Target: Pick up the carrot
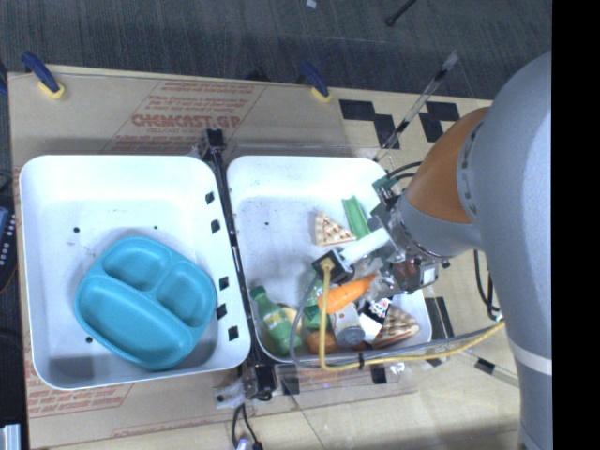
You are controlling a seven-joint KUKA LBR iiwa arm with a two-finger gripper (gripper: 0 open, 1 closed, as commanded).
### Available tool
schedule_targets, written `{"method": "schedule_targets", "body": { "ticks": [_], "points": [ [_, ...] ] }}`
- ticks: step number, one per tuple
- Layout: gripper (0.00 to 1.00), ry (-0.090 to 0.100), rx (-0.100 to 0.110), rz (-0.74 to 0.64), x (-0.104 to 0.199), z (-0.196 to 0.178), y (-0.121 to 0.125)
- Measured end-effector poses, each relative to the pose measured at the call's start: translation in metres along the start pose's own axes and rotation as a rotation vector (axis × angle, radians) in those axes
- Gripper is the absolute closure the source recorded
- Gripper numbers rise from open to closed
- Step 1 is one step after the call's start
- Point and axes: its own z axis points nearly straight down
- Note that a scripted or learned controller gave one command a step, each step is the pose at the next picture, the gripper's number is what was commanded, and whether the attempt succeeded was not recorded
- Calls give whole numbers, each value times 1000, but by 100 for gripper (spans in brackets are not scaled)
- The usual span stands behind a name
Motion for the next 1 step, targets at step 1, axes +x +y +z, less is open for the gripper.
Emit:
{"method": "schedule_targets", "body": {
  "ticks": [1],
  "points": [
    [0,-6,3,0,-1,3,-1]
  ]
}}
